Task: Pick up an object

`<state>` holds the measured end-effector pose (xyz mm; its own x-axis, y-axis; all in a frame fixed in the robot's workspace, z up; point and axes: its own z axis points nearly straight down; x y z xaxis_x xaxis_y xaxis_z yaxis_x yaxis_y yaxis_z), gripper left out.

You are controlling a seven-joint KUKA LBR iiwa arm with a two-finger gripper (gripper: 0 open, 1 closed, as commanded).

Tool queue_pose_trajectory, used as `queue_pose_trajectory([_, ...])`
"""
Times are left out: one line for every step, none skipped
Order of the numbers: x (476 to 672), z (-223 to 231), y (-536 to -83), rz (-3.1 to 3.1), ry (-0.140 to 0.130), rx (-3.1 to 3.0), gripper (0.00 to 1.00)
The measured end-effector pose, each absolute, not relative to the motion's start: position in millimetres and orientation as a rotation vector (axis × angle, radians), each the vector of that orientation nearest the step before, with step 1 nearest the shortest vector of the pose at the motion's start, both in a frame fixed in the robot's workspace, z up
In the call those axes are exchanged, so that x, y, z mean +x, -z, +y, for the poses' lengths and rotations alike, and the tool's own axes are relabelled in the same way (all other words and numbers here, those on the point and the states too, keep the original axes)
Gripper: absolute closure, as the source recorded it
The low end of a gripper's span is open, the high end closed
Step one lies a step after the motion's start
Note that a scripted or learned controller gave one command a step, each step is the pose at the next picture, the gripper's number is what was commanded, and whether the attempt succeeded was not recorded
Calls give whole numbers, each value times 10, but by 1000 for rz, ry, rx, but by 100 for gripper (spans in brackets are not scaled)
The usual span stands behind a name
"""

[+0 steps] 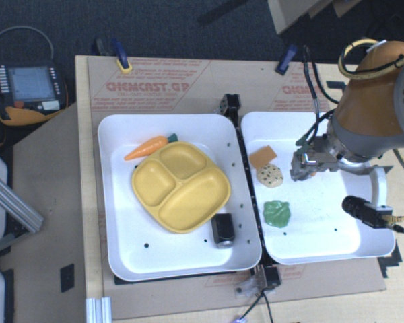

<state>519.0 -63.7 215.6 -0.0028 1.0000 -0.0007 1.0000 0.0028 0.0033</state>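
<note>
The fingers [303, 169] hang low over the right bin [337, 247], dark grey metal pointing left off the wrist, and whether they are parted or closed cannot be told from this angle; nothing shows between them. Above them sits the arm's orange band [370, 103], rounded and glossy, over a grey collar.

Now the things on offer. Just left of the fingers, apart from them, lies a round cookie [270, 175], pale and speckled with dark chips. Touching its upper edge is a flat tan square [262, 157], thin like a cracker or a slice of toast. Below the cookie, near the bin's left wall, sits a green lump [277, 213], crinkled and leafy in shape. All three lie along the left side of the right bin, with the cookie nearest the fingers.

Over in the left bin [114, 200], a smooth yellow divided plate [180, 187] with three compartments lies tilted across the middle. An orange carrot [146, 147] with a green tip rests against its upper left rim. A small black block [222, 227] with a shiny edge sits beside the plate's lower right corner.

Both bins are shallow glossy white plastic, resting on a brown board [188, 79] printed with red lettering on the worktop.
</note>
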Motion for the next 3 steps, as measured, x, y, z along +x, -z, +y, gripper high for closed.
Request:
queue_pose_trajectory([5327,-146,-2260,2222,-3,2218,100])
queue_pose_trajectory([5609,279,-2280,2221,-2,2220,100])
queue_pose_trajectory([5769,840,-2196,2223,-2,2217,100])
